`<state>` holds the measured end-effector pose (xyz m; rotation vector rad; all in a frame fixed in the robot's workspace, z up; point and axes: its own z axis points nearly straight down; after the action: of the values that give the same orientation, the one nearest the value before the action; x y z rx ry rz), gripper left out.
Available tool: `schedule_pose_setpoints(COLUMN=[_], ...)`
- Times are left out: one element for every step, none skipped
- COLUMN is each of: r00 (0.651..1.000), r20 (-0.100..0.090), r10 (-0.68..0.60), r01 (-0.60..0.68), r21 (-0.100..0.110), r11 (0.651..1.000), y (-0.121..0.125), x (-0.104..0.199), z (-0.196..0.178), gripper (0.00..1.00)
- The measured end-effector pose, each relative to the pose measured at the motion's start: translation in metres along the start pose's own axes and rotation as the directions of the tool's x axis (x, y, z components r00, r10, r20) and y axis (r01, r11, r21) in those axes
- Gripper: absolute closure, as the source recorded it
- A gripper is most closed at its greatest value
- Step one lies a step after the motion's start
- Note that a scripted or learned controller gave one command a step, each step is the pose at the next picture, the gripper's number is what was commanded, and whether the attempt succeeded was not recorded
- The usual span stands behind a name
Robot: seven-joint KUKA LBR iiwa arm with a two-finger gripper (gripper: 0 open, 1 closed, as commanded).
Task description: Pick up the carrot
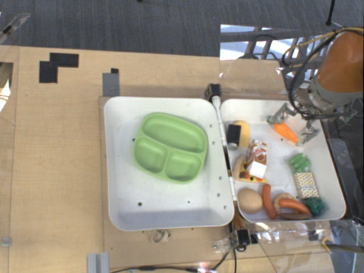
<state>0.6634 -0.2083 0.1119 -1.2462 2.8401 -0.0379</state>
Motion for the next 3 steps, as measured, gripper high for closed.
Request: schedule_pose_setpoints(r00=[0.995, 0.985, 0.985], r20=[-0.011, -0.011, -0.004], r10=[-0.1, -0.172, -0.171], r01=[0.099, 0.172, 0.171], r21=[-0.012, -0.015, 0.0], r11=[0.995, 0.985, 0.985], y=[0.015, 0.035, 0.031], x=[0.003, 0.008, 0.004], z=[0.015, 0.015, 0.0], gripper=[0.0, 0.0, 1.0])
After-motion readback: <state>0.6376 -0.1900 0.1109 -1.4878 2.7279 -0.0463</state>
